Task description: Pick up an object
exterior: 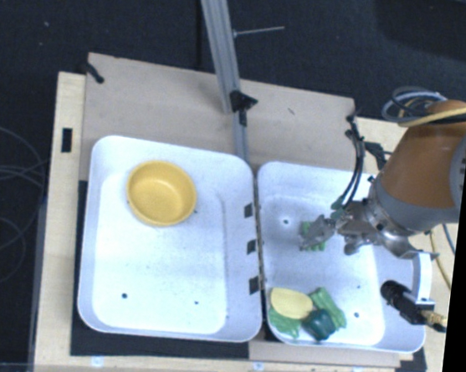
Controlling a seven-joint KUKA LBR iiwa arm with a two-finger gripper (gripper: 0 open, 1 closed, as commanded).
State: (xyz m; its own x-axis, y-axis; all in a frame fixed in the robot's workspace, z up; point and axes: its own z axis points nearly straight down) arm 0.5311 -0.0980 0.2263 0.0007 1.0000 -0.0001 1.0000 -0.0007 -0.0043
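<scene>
**Hand over the right bin**

While the yellow bowl (162,193) sits in the left bin (103,283), the hand (315,236) in the right bin (368,324) pinches something small and green (317,244); yellow and green items (306,312) crowd the near edge.

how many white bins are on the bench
2. The shallow white left bin holds a round yellow bowl; the shallow white right bin sits beside it, holding small yellow and green objects at its near edge.

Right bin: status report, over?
Claw low over right bin, something green at its tips. Yellow and green objects clustered at near edge. Yellow bowl in left bin.
</scene>
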